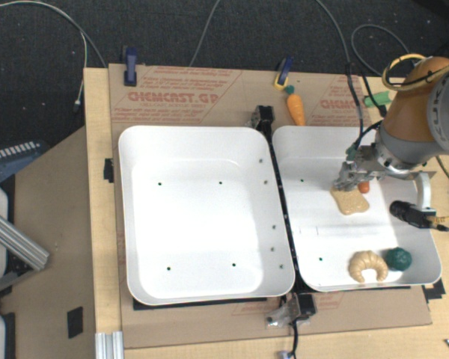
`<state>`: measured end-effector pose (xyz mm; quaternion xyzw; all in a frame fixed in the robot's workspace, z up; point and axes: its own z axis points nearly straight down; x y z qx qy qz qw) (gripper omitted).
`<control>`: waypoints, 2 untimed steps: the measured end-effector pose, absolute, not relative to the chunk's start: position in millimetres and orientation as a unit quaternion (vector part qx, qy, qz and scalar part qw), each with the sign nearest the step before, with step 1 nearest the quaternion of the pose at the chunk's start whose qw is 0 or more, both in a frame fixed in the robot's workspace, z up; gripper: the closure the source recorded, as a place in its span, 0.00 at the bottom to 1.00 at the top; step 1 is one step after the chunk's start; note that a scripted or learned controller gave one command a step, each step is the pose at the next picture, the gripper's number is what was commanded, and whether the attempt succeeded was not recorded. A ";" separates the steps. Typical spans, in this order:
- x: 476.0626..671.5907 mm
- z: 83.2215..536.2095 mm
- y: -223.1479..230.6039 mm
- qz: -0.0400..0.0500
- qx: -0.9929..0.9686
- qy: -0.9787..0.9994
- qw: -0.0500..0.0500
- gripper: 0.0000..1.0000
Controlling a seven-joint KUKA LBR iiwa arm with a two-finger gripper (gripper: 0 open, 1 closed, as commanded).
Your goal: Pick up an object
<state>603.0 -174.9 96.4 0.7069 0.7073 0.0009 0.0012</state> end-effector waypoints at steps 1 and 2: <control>602.7 95.7 -174.9 0.001 0.707 0.707 0.001 0.00; 603.1 106.5 -174.9 0.001 0.707 0.707 0.001 1.00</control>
